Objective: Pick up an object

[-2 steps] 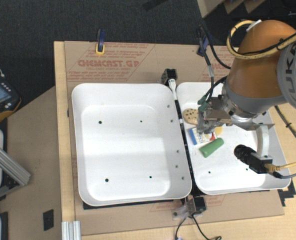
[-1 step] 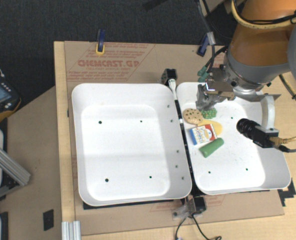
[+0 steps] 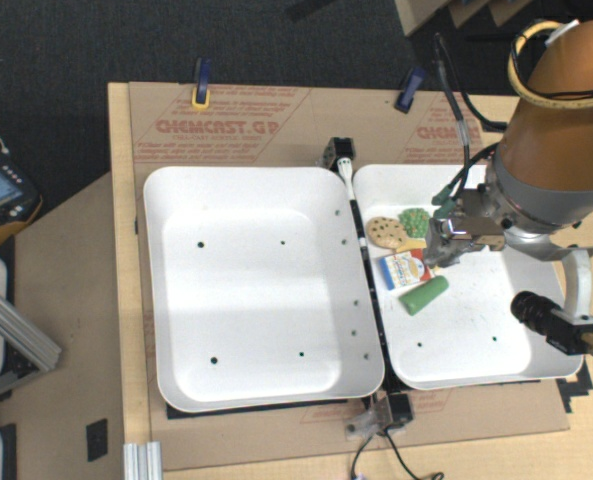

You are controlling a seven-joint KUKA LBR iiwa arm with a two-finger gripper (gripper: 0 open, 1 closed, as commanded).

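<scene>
- Two shallow white bins sit side by side on a cardboard sheet (image 3: 276,118) that covers the counter.
- The left bin (image 3: 256,288) shows its bare white floor with a few dark dots.
- The right bin (image 3: 476,348) holds a small cluster near its left wall: a round cookie (image 3: 384,232), a bumpy green piece (image 3: 414,222), a small carton (image 3: 403,269) with red and blue print, and a green cylinder (image 3: 423,295) lying tilted.
- The gripper (image 3: 446,248) hangs over the cluster, just right of the carton.
- The grey arm with its orange band (image 3: 566,68) reaches in above the right bin's far right corner.
- A blue clamp (image 3: 202,80) and another clamp (image 3: 410,88) grip the cardboard's far edge.
</scene>
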